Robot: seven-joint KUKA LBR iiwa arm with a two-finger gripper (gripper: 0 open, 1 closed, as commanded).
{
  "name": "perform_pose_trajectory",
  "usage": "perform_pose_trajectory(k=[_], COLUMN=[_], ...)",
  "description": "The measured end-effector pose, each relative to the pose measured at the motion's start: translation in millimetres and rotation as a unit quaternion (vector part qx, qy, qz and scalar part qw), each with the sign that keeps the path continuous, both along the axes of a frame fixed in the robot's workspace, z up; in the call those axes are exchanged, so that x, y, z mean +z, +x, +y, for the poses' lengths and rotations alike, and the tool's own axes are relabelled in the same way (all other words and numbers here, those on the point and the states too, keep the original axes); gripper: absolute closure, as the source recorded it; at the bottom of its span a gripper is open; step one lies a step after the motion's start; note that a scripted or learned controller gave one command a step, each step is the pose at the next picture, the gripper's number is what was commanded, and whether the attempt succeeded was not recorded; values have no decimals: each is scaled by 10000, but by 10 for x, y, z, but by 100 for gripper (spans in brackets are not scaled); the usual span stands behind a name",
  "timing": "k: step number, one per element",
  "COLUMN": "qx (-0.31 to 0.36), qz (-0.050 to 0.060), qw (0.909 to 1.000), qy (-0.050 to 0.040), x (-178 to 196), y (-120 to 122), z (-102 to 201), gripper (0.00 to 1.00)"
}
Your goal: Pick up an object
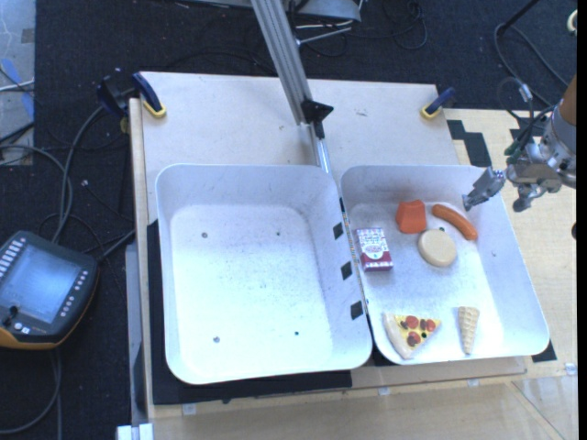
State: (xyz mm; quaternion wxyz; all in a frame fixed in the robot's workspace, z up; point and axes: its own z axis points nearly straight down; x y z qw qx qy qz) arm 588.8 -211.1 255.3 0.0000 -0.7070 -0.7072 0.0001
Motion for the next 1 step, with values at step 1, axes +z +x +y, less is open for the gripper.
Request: perform_pose_trajectory(k=[1], qx=[8], qz=[20], qw=[10000], qy=[10], x=[-1632], y=[347], z=[127], gripper=[0])
